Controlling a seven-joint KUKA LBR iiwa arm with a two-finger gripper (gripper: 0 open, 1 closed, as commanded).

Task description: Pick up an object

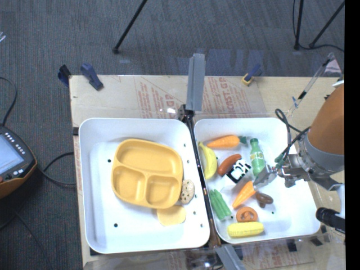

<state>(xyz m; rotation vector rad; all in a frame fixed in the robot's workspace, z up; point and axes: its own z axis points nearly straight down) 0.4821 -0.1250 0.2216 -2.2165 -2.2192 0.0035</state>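
Observation:
The right bin (292,221) holds several toy foods: a banana (209,159), a carrot (223,142), a red sausage (229,163), a green bottle (257,156), a black-and-white block (239,171), a second carrot (244,194), a green pod (219,203), a tomato slice (246,214), a corn cob (246,229) and a small brown piece (264,198). My gripper (270,171) hangs low over this bin's right half. It is just right of the bottle and the block, and above the brown piece. Nothing is visibly held.
The left bin (95,207) carries a yellow divided tray (147,173), with a cookie (187,190) and a pale yellow disc (171,215) at its lower right. A grey post (196,83) stands behind the divider between the bins. Cables (292,134) hang by the arm.

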